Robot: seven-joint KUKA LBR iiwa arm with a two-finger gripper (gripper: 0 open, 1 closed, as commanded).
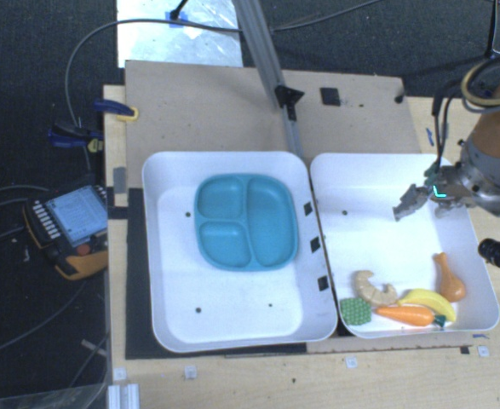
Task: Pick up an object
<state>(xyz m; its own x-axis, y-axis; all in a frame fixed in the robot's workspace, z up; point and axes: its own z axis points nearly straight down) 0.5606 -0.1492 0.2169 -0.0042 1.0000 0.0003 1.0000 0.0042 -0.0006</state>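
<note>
In the right bin point(369, 186), several toy foods lie bunched at the front right corner: a beige knobbly piece point(374, 288), a yellow banana point(427, 299), an orange carrot point(405, 315), a green piece point(356, 311) and an orange gourd-shaped piece point(449, 279). My gripper point(410, 201) hangs over the right bin's back right part, well behind the foods and apart from them. It looks open, with nothing between its fingers.
The left bin point(173, 254) holds a blue divided plate point(247, 221). A grey pole point(262, 41) slants over the bench behind the bins. Cables and a handheld device point(69, 228) lie left of the bench.
</note>
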